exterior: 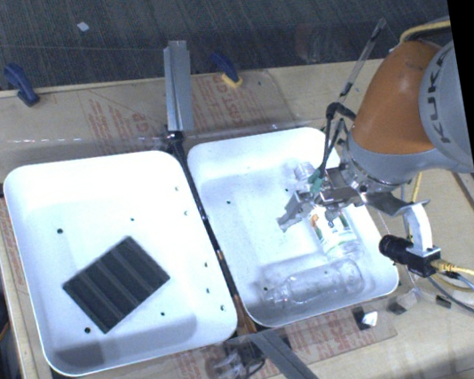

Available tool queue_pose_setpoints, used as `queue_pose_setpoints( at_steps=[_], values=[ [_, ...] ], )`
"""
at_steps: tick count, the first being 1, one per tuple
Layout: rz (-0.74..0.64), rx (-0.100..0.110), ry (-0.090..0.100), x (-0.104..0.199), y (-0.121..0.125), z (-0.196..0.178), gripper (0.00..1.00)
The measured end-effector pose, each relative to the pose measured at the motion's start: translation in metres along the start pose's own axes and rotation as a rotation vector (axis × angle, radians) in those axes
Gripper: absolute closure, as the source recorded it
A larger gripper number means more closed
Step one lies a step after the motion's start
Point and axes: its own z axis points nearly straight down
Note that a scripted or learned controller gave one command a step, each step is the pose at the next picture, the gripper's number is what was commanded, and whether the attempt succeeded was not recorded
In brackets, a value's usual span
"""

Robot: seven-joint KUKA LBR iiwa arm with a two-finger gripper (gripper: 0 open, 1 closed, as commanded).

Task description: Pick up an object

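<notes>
My gripper [305, 206] hangs low over the right bin [236, 184], near that bin's right side. Just below it and to its right lies a small clear bottle [334, 232] with a green and orange label; the view does not settle whether the gripper touches it. A larger clear plastic bottle [316, 283] lies on its side along the right bin's front wall. In the left bin [32, 200] a flat black ribbed slab [115, 283] rests at a slant, towards the front.
A dark divider [208, 234] runs between the two bins. Blue clamps [22, 85] grip the bench's far edge. A grey metal bar [177, 86] stands behind the bins, and another bar [289, 364] lies in front.
</notes>
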Motion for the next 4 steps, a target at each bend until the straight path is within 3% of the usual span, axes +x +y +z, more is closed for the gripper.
queue_pose_setpoints(
  at_steps=[1, 2, 3, 4],
  values=[
    [0.201, -0.001, -0.002, -0.031, 0.056, 0.023, 0.0],
    [0.073, 0.0, 0.001, -0.03, 0.059, 0.044, 0.0],
    [0.074, 0.0, 0.001, -0.03, 0.059, 0.043, 0.0],
    [-0.121, -0.003, -0.001, 0.001, -0.01, -0.023, 0.0]
  ],
)
